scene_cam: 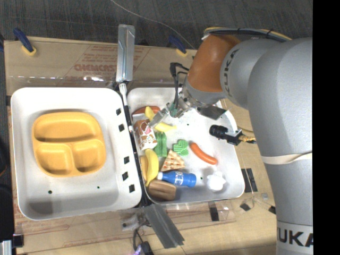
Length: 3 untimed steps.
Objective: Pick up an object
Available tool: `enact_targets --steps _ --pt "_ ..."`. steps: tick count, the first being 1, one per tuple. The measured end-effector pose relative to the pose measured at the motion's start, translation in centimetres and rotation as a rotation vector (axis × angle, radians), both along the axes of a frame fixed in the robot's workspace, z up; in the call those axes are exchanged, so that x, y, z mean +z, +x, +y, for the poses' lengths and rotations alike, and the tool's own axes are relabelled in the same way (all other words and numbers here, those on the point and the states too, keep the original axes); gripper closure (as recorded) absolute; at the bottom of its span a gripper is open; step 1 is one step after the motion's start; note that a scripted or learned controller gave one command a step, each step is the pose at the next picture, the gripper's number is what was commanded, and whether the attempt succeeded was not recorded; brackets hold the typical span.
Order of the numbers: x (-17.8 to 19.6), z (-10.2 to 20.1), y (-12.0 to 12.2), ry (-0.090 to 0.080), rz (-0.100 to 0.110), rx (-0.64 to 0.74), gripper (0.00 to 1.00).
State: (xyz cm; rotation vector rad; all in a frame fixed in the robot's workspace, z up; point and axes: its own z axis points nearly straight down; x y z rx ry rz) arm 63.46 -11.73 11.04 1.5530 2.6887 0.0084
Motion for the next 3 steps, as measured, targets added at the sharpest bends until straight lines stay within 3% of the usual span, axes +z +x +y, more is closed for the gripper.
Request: enact_targets --steps 1,2,3 --pt "-0.06 0.24 -1.72 0.006 -0.005 -0.174 0.0" --pt "0.65 0.59 -1.87 0.009 0.004 -0.166 1.0" --pt "0.79 0.11 -1.85 0.003 0.0 -0.17 0.0"
